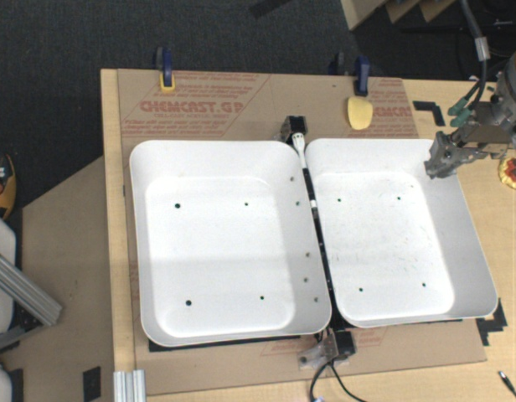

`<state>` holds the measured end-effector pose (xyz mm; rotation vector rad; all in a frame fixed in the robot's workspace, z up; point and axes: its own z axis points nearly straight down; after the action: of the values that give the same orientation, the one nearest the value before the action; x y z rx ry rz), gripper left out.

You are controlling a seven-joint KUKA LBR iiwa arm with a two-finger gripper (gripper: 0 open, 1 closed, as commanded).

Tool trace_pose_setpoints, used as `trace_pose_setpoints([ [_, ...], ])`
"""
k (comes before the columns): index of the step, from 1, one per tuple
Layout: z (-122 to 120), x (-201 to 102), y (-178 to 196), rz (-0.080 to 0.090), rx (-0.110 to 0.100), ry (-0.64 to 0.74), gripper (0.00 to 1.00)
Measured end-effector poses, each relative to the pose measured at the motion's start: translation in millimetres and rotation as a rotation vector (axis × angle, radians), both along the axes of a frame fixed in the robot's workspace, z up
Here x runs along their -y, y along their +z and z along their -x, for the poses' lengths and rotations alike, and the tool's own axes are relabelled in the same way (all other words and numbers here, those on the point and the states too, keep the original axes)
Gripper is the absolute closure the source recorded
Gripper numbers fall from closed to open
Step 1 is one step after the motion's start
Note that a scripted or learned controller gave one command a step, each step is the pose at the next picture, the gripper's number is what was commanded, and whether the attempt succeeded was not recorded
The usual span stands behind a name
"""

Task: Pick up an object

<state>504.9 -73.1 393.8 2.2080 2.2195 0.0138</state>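
My gripper (440, 162) hangs over the far right corner of the right bin (459, 224), at the end of the arm reaching in from the right. Nothing shows in its grasp. A small pale yellow object (359, 112) lies on the brown board behind the right bin, outside it and well to the left of the gripper. The left bin (149, 249) sits beside the right one, its white floor marked by several small black dots.
Two blue clamps (165, 60) (361, 72) hold the board's far edge. A black bracket (293, 129) sits at the far end of the seam between the bins, and a cable plug (335, 347) at the near end. Metal framing (19, 291) stands at the left.
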Motion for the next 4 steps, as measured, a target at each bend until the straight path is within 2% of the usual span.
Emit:
trace_pose_setpoints([
  [1,-45.3,-111.6,-130.6,-0.004,-0.023,0.006,1.0],
  [2,-53.7,-138.7,-25.0,-0.004,-0.001,0.0,1.0],
  [3,-95.6,-162.5,-112.1,-0.001,-0.021,-0.002,1.0],
  [4,-91.8,-151.1,-70.5,-0.002,-0.008,-0.006,1.0],
])
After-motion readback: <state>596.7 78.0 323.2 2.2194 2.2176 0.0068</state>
